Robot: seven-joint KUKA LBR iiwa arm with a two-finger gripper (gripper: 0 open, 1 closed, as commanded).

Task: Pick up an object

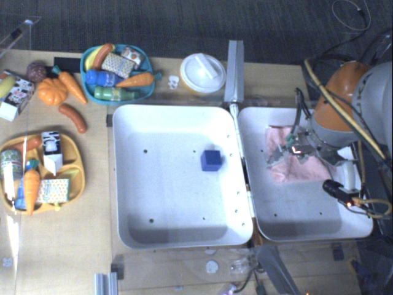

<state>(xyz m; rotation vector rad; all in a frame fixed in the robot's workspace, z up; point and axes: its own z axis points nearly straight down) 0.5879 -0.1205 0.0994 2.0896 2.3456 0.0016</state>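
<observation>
Progress looks early: the two-finger gripper [287,153] hangs low over the crumpled pink cloth [295,165] in the right white bin [307,226], grip state impossible to tell, nothing visibly lifted; the small blue cube [211,160] sits untouched in the left white bin [159,220]

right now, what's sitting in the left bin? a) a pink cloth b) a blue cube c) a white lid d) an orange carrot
b) A small blue cube lies alone near the middle of the left bin; the pink cloth is in the right bin, under the gripper.
</observation>
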